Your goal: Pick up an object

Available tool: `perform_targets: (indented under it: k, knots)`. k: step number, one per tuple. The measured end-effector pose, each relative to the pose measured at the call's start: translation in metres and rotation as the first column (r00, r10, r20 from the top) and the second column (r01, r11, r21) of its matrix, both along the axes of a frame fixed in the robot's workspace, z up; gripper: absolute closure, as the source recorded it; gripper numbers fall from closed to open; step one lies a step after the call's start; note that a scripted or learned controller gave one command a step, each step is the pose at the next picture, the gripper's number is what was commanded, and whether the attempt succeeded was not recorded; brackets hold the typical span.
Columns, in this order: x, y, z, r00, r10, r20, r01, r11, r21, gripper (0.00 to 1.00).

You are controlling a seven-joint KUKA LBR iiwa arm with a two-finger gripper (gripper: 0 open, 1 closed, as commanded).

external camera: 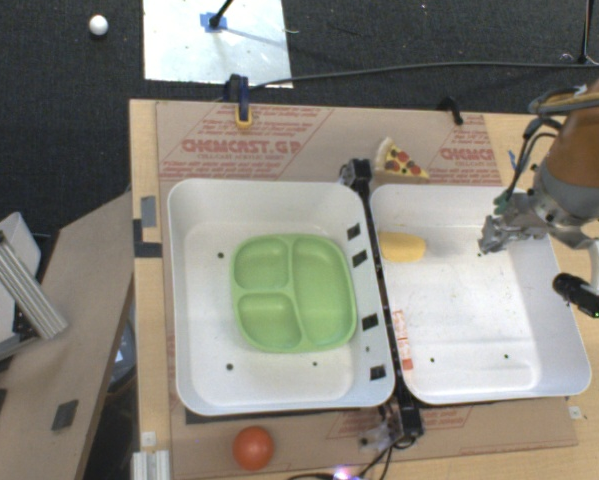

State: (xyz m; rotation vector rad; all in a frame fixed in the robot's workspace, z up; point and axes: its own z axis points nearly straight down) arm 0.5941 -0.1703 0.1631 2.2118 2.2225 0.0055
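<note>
hovering at the right of the frame, tool (492, 236) over the right bin (479, 368)'s upper right; cannot tell its state. lying in that bin's upper left, near the divider: yellow block (402, 247), well apart from the tool. likely needing: sliding left, centring over the block, descending straight, avoiding the bin wall. sitting untouched in the left bin (199, 368): green divided plate (292, 292).

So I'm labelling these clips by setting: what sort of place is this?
Probably a robotics lab bench: a robot arm over two white bins, with toy food like a pizza slice.
</note>
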Motion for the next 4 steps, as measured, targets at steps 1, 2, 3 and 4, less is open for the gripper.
perform_targets:
  k: [1, 2, 3, 4]
  knots:
    - [-0.007, 0.0, 0.048, 1.0, 0.0, 0.0, 0.0, 1.0, 0.0, 1.0]
    - [-0.006, -0.001, 0.084, 1.0, 0.001, -0.001, -0.001, 1.0, 0.0, 1.0]
    - [-0.024, 0.047, 0.081, 1.0, 0.004, -0.006, -0.004, 1.0, 0.003, 1.0]
    - [-0.028, 0.094, 0.086, 1.0, 0.005, -0.005, -0.005, 1.0, 0.004, 1.0]
